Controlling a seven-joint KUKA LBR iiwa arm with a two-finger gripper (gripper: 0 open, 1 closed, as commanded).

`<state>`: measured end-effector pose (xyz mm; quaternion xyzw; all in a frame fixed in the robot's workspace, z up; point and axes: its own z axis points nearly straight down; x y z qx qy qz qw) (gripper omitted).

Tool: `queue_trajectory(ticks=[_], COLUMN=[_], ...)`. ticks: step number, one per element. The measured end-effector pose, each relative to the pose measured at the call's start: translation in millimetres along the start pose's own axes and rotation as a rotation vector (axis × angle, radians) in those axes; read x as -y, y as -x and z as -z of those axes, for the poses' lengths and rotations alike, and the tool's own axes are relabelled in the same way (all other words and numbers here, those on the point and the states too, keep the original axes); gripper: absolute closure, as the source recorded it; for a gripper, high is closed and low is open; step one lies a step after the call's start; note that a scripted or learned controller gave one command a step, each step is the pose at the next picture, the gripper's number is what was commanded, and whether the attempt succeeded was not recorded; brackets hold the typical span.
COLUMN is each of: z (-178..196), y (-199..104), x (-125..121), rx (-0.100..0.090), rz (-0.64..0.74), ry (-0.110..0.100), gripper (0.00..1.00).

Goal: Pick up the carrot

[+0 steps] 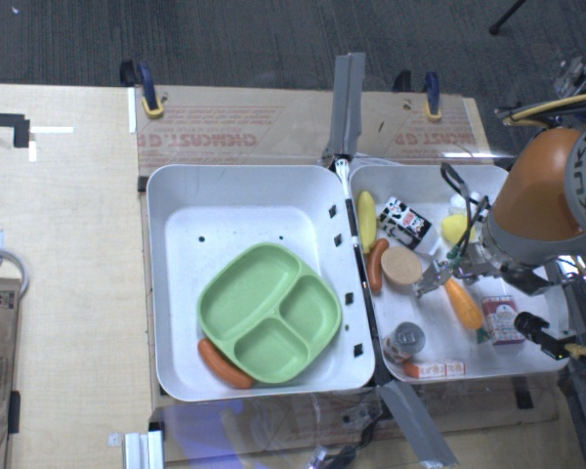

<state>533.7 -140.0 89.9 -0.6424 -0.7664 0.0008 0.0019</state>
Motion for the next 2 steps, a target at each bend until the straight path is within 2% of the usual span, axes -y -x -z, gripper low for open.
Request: queue_trajectory(ticks=[1, 2], z=[7, 143], y=[1, 34], x=[0, -19], rx=[-0.001, 0.002], rz=[-0.003, 0.126], ry=[-0.002, 0.001], gripper=[1.00, 1.00])
